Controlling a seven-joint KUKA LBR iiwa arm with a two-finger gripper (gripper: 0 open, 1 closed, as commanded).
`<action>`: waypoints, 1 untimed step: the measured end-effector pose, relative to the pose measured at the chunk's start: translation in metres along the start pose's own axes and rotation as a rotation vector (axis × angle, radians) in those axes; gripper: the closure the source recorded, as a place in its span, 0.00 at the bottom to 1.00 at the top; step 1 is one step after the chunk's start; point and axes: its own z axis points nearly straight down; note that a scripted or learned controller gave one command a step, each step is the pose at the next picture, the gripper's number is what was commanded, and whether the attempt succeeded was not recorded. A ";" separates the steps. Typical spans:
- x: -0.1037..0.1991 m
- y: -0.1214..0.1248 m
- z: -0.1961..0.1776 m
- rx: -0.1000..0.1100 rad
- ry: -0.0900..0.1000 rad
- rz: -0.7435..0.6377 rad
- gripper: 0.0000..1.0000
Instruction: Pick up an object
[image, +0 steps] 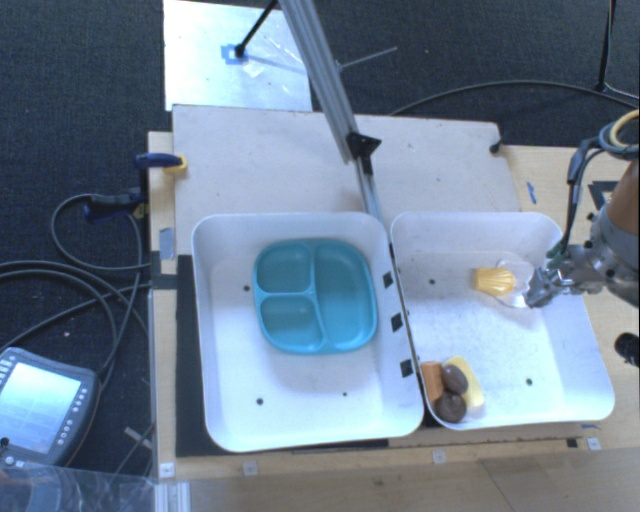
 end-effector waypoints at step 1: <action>0.042 0.024 0.009 0.001 0.000 0.002 1.00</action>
